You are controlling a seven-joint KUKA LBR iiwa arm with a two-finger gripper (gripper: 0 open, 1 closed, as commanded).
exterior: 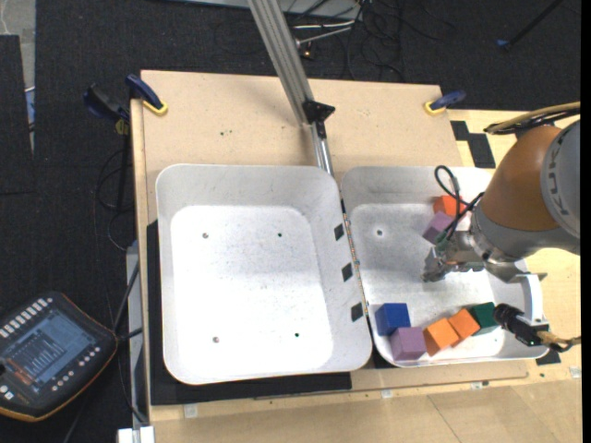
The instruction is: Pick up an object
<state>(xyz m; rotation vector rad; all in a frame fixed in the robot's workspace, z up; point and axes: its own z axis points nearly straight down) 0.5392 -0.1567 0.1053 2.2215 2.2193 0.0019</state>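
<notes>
The right bin (388,192) holds several small blocks. A blue block (392,317), a purple block (408,342), an orange block (441,331) and a green block (485,318) lie along its near edge. Another purple block (437,225) and an orange block (447,205) sit near the far right, just beside the arm. My gripper (436,269) points down over the right bin's floor, below those two blocks. The wrist covers its tips.
The left bin (245,266) sits beside the right one on the wooden bench. A metal pole (286,53) slants in from the top. Clamps (146,95) hold the bench's far corners. A teach pendant (46,349) lies at bottom left.
</notes>
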